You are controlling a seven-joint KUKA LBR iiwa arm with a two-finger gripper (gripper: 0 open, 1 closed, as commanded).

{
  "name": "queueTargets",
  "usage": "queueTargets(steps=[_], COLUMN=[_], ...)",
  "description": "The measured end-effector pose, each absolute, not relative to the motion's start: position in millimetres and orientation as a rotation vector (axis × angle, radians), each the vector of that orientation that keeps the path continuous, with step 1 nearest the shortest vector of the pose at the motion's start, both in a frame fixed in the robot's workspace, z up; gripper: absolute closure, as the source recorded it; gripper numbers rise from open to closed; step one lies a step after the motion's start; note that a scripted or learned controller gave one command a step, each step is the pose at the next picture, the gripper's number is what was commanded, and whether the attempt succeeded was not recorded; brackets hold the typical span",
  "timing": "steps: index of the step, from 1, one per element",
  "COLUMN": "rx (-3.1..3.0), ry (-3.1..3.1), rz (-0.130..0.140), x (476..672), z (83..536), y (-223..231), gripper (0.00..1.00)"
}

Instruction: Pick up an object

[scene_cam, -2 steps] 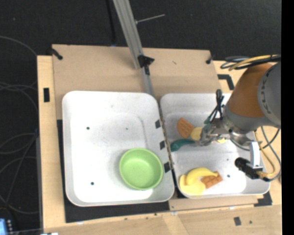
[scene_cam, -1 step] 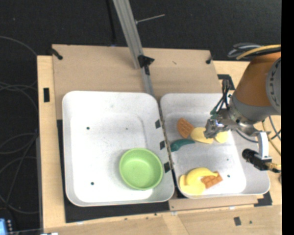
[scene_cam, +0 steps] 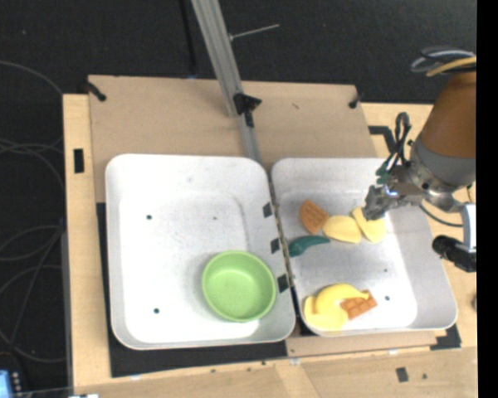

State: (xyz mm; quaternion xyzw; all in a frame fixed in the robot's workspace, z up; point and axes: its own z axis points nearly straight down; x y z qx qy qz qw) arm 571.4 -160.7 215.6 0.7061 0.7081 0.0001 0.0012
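A single overhead camera looks down at a slant on a tan tabletop [scene_cam: 174,114] carrying two shallow white bins side by side. The landmark here is the divide where the two bins meet, near the centre of the view.

The left bin [scene_cam: 166,197] lies left of that divide. In it, close to the divide and toward the near edge, sits a round lime-green bowl [scene_cam: 238,284], upright.

The right bin [scene_cam: 407,280] lies right of the divide. Just right of the divide sits an orange ridged piece [scene_cam: 314,216]. Below it, almost touching the divide, is a small dark teal piece [scene_cam: 307,244]. Farther right of the divide is a pale yellow rounded object [scene_cam: 342,229], with a second pale yellow piece [scene_cam: 372,227] touching its far side. Toward the near edge, right of the divide, lies a yellow toy [scene_cam: 330,303] with an orange ridged bit [scene_cam: 358,306] on its right side.

The grey arm with its orange band [scene_cam: 452,114] reaches in well to the right of the divide. Its claw [scene_cam: 375,206] hangs low, directly over the second pale yellow piece. Whether the claw is open or closed around anything cannot be told.

A metal pole [scene_cam: 220,56] rises from behind the divide.
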Motion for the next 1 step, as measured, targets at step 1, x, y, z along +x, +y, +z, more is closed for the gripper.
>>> queueTargets(steps=[1], rx=[2.214], ry=[2.223], rz=[0.005], x=[572.7], z=[248.4], y=[-161.6], gripper=[1.00])
